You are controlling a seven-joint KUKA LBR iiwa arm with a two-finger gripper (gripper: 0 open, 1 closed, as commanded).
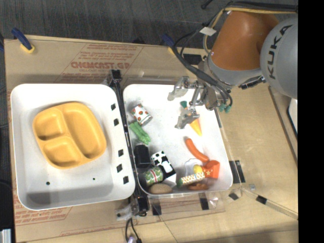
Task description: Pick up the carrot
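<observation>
Two shallow white bins are seen side by side on the table (66,54). The left bin (25,186) carries a yellow divided plate (69,134), set toward its upper left.

The arm (243,39) is reached in from the right, and the hand (189,116) is held low over the upper part of the right bin (157,92). Its two metal fingers (185,121) are seen a little apart, with nothing clamped between them — the tips are pointed down just beside a small yellow wedge (196,127).

The carrot (196,150) is laid on the bin floor below that wedge, slanted from upper left to lower right, near the hand but not touched by it. Its lower end is met by a red block (212,169).

Along the bin's left side a red-and-white can (141,115), a green pod (139,133) and a black object (142,156) are lined up. A black-and-white block (162,161), a green can (152,176) and a brown potato (161,188) are crowded at the lower edge — with more small items beside them that cannot be told apart.
</observation>
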